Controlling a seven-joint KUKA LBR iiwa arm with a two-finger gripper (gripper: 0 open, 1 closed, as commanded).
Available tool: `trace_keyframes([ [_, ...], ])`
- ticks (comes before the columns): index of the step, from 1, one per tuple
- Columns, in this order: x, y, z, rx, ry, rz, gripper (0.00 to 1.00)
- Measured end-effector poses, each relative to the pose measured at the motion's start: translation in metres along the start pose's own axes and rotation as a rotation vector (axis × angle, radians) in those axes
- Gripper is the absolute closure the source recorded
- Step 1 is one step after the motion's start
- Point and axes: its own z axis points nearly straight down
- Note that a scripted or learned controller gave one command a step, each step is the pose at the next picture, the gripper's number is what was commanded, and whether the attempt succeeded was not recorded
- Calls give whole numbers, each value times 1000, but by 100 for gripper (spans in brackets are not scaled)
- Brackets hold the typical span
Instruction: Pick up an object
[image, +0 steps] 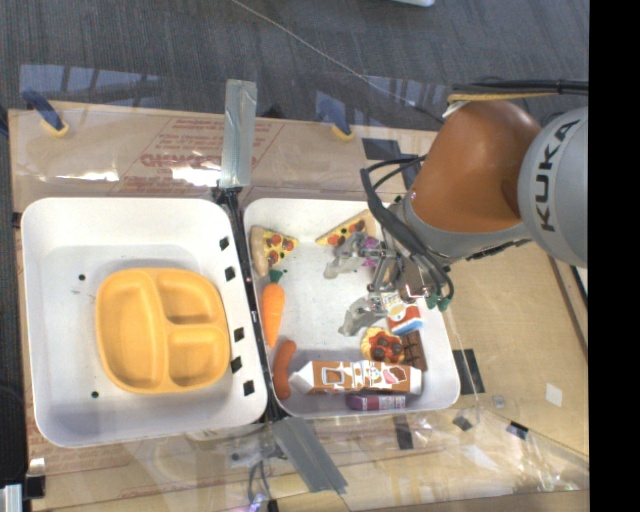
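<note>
I see gripper (372, 290) low in right bin (310, 215), fingers spread apart, nothing between. Nearest object, small red-white item (405, 320), lies at 4 o'clock from it. I judge: center over 1 item, avoid carrot (272, 313) at 9 o'clock.

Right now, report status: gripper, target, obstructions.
Gripper low over right bin, grip state unclear. No object seen held. Toy food crowds it: carrot, pizza slice, carton. Yellow tray sits in left bin.
</note>
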Motion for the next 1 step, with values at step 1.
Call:
trace_keyframes([
  [1, -7, -98, 78, -2, 4, -198, 0],
])
